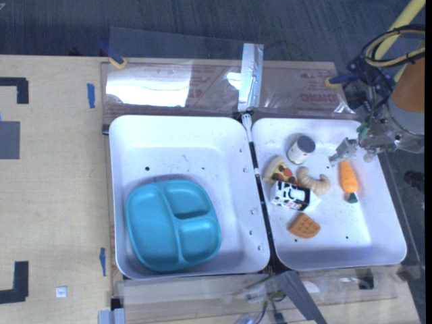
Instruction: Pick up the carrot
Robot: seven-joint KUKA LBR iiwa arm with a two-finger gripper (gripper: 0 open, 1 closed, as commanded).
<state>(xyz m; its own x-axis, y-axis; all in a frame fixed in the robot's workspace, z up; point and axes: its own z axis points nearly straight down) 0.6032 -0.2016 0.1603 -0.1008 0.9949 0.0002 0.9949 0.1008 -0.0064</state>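
Note:
The carrot (347,178) is a small orange toy with a green tip. It lies flat in the right bin (378,248), near that bin's right side, green end toward the front. My gripper (355,152) hangs just behind and above the carrot's orange end. Its two grey fingers are spread open with nothing between them, and the carrot rests on the bin floor.
Left of the carrot lie a beige lumpy toy (314,181), a pizza-slice toy (277,169), a black-and-white box (291,195), a waffle-like orange piece (305,226) and a small can (300,147). A blue divided plate (174,225) sits in the left bin (135,140).

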